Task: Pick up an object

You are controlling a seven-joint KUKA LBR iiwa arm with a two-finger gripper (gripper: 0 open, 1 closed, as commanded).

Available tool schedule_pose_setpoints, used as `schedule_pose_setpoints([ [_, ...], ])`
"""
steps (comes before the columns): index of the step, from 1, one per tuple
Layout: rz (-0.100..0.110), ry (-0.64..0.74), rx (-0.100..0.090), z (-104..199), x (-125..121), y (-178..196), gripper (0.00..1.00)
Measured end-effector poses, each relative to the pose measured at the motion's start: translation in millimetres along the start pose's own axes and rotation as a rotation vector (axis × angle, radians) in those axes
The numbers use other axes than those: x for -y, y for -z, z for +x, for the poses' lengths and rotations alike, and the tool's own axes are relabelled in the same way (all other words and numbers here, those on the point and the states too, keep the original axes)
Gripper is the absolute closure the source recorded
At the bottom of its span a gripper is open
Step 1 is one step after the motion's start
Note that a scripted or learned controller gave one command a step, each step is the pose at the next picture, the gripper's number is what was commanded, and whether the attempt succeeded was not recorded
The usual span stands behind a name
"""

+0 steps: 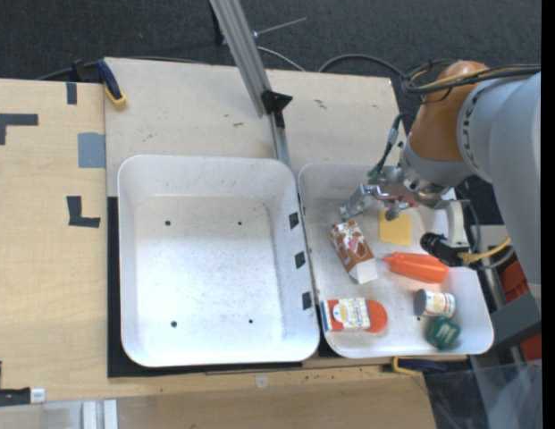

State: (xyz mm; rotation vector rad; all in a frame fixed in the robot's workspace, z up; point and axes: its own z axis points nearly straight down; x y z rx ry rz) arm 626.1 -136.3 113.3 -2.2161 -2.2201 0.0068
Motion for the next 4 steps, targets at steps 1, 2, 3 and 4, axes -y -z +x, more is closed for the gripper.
schedule_pose_setpoints([
  [1, -0.004, 0.001, 0.0, 0.3, -1.2, 13.1, 1.0],
  [2, -0.009, 0.0, 0.001, 4.4, 6.3, 60.3, 1.0],
  [3, -0.012, 0.0, 0.002, 6.4, 6.4, 124.3, 1.0],
  [4, -0.012, 0.0, 0.002, 6.7, 5.7, 177.8, 1.0],
])
